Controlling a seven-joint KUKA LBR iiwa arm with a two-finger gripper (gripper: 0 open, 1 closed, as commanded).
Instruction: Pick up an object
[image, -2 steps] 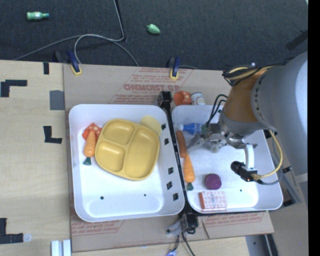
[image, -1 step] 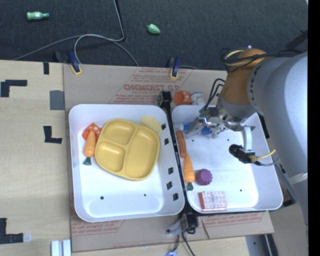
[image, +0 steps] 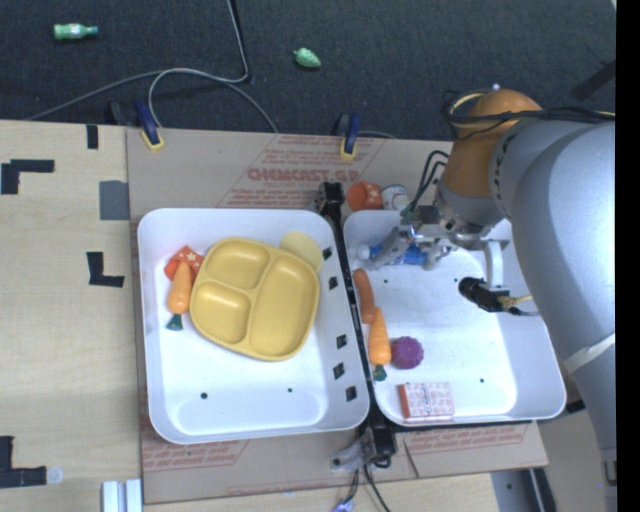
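Here pincer (image: 412, 243) low over right bin (image: 520, 395), near carrot (image: 378, 338).

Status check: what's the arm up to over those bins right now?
Gripper low at right bin's far end, by a blue item; grip unclear. Purple ball, carrots, red block lie untouched nearer the front.

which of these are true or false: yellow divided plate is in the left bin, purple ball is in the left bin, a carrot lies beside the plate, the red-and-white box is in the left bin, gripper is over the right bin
1. The yellow divided plate is in the left bin: true.
2. The purple ball is in the left bin: false, it lies in the right bin.
3. A carrot lies beside the plate: true, on the plate's left.
4. The red-and-white box is in the left bin: false, it is in the right bin, near its front edge.
5. The gripper is over the right bin: true.
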